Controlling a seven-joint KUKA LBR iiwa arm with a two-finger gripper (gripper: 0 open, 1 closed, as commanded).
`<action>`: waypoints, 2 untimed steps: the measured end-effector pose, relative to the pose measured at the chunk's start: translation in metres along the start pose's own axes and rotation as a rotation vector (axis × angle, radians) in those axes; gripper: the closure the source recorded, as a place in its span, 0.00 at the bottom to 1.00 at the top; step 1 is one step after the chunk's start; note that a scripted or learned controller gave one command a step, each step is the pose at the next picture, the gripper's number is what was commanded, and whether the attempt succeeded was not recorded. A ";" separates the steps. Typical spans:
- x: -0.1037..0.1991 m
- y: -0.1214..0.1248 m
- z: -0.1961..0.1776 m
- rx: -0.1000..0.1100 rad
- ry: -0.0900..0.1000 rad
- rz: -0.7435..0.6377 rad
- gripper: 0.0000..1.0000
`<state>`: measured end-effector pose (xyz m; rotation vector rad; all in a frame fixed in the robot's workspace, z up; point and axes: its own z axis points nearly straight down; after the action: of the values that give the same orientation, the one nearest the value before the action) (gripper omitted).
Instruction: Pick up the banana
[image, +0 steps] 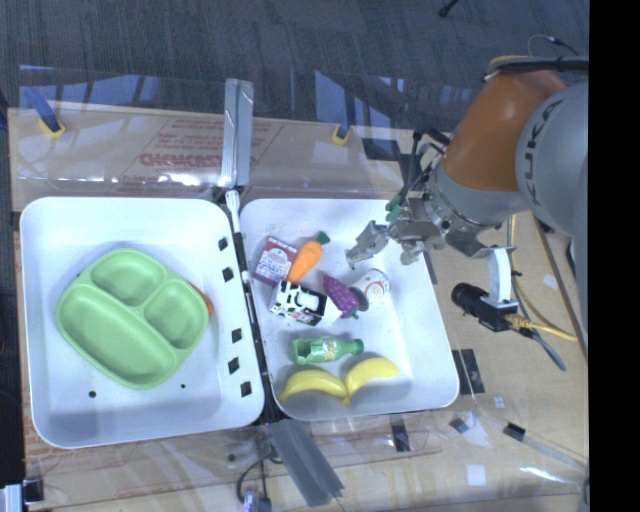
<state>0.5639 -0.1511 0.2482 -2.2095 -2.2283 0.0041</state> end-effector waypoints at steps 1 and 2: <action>0.002 -0.057 0.128 -0.002 0.000 -0.214 0.00; -0.002 -0.086 0.073 -0.005 -0.003 -0.538 0.00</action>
<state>0.4772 -0.1534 0.1756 -1.5406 -2.7397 -0.0001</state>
